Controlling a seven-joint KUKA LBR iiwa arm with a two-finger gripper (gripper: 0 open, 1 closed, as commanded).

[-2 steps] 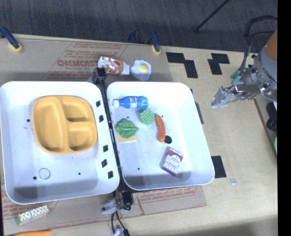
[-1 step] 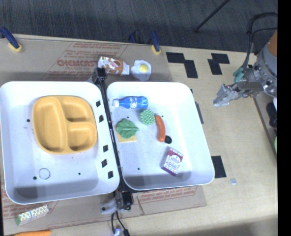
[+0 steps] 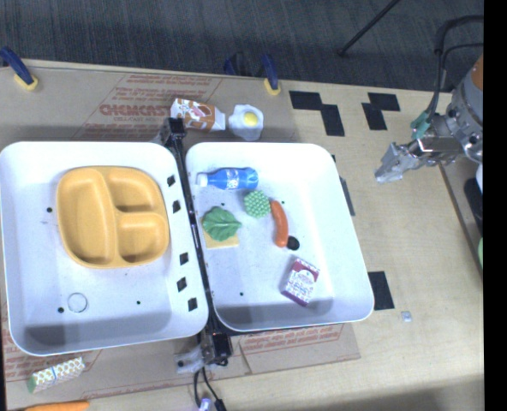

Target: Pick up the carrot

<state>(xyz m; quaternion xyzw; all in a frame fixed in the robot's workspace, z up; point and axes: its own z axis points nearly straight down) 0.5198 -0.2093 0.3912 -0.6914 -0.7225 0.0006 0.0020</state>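
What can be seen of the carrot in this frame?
The carrot is a small orange toy, smooth like plastic, elongated with rounded ends. It lies flat on the floor of the right bin, running roughly top to bottom in the view with a slight tilt. Its upper end sits right beside the green dotted ball; its lower end is next to a small black object. The hand is off over the bench, well apart from it.

The gripper [image 3: 396,164] hung over the bench's bare right side, outside both bins, its arm [image 3: 459,131] reaching in from the right edge.
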